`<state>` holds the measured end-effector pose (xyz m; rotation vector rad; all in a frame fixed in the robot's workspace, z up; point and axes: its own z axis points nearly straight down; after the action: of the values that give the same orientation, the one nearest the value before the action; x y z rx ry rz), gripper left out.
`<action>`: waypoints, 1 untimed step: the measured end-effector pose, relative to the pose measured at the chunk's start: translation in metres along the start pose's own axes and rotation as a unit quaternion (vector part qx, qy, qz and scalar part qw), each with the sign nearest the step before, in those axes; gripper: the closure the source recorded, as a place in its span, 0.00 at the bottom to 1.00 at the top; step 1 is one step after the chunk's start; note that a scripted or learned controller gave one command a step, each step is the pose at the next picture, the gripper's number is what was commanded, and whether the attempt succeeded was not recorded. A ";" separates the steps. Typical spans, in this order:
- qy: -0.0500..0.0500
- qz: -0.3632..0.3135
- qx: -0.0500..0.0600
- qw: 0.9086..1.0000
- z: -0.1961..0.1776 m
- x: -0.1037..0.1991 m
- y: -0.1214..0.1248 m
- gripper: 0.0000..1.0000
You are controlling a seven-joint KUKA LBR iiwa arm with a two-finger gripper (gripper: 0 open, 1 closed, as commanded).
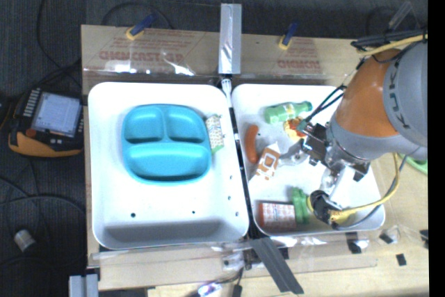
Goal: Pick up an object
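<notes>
White plastic bins [104, 219] are sitting side by side, and the arm [379, 115] is reaching into the right-hand one from the right. The claw [306, 146] is hanging low over the middle of that bin; whether it is spread or pressed together cannot be told, as the wrist body is masking it, and nothing is visibly pinched.

A small orange-and-white piece [268, 160] is lying just to the claw's left, apparently the nearest candidate. A green bottle [285, 110] is lying beyond it toward the bin's far wall, long axis running left to right. A jar with a green cap [281, 212] is lying nearer the front wall, also on its side, left to right. A blue divided tray [167, 142] is resting well apart, in the left bin.

Judgement: the coming move is depending on a short leftward shift.
</notes>
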<state>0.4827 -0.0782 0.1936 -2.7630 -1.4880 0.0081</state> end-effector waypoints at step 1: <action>0.000 0.004 -0.001 1.000 0.010 -0.074 0.049 0.00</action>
<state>0.4826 -0.1673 0.1833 -2.7703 -1.4772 0.0085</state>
